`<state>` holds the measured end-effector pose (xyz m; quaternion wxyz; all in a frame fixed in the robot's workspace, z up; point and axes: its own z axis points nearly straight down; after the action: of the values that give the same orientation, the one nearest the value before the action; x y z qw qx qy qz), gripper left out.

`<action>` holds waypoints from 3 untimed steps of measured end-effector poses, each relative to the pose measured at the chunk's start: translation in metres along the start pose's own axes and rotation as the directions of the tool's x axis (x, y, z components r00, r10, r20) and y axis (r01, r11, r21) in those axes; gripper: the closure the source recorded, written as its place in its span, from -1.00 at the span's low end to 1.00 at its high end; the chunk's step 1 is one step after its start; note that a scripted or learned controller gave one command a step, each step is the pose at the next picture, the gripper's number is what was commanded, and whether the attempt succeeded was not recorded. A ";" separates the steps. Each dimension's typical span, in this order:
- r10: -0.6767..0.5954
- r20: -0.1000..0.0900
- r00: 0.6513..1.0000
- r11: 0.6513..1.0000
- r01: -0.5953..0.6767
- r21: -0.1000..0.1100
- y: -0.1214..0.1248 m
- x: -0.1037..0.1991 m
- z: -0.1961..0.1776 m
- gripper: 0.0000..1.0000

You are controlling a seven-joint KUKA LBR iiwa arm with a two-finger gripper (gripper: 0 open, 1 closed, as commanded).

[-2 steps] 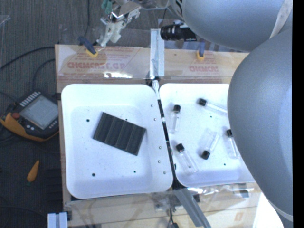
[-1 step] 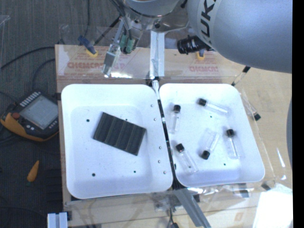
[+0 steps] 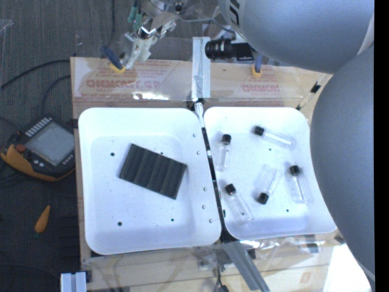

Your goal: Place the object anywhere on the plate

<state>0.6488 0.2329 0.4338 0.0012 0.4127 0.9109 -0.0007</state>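
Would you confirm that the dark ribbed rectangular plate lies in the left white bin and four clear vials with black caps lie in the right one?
Not quite: the camera view shows five clear vials with black caps in the right white bin, not four. The dark ribbed rectangular plate does lie in the left white bin.

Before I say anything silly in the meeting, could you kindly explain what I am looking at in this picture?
This is one picture from a fixed camera above a workbench, looking down at a slant. The big grey shapes at the top and right are a robot arm reaching in; its gripper hangs at the top, beyond the bins, with nothing visibly between its fingers. Below sit two shallow white bins side by side. The left bin holds a dark ribbed plate. The right bin holds five small clear vials with black caps, for example this vial. The orange and grey handset on the left lies off the bench. The job is to put a vial on the plate.
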 end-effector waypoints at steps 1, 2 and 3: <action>-0.346 0.001 0.938 0.938 0.346 -0.001 -0.005 -0.026 0.000 1.00; -0.774 0.001 0.634 0.634 0.774 -0.003 -0.018 0.018 -0.001 1.00; -0.386 0.000 0.922 0.922 0.386 -0.002 0.015 -0.013 0.000 1.00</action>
<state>0.6690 0.2327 0.4341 0.0015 0.2251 0.9743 0.0002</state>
